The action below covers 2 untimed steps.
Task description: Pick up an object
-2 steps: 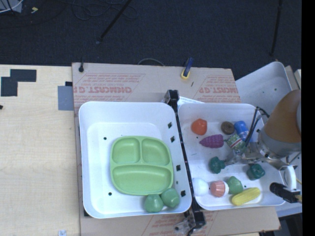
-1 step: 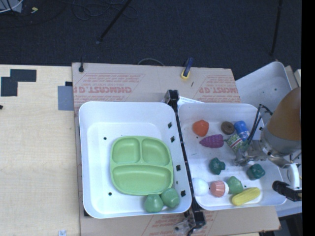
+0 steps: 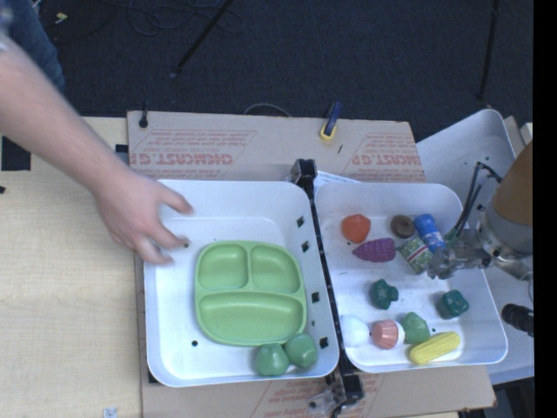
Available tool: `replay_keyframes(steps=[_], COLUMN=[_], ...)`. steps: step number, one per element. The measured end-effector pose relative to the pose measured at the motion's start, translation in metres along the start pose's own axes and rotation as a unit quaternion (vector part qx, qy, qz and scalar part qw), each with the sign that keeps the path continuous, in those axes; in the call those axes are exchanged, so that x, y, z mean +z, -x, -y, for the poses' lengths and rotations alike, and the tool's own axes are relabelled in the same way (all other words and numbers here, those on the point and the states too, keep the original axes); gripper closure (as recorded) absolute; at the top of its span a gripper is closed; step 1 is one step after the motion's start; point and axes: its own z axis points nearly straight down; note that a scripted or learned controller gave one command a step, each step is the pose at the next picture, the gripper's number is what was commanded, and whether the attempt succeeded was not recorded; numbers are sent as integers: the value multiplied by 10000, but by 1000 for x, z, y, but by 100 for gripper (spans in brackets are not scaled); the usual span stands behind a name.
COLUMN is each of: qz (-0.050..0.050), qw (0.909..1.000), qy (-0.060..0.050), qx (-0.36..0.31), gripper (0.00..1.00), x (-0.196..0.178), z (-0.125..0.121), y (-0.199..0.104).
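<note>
Though toy-crowded (image 3: pixel 377 251), right bin (image 3: pixel 474 348)

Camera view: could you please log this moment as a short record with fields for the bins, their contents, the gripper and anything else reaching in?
left bin: green divided plate; two green round items at its near edge
right bin: orange item, purple item, blue item, yellow corn, pink item, several green pieces
gripper: low over right bin's right side, beside the blue item; finger state unclear
person's hand: on left bin's far-left rim
</note>
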Motion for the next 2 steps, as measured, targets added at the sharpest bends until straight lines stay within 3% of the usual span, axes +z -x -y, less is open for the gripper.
replay_keyframes(steps=[1, 2], qz=[4, -5], qw=[10000, 10000], qy=[3, -17], qx=[1, -1], gripper=[100, 100], x=[-60, -67], z=[-3, -3], y=[8, 9])
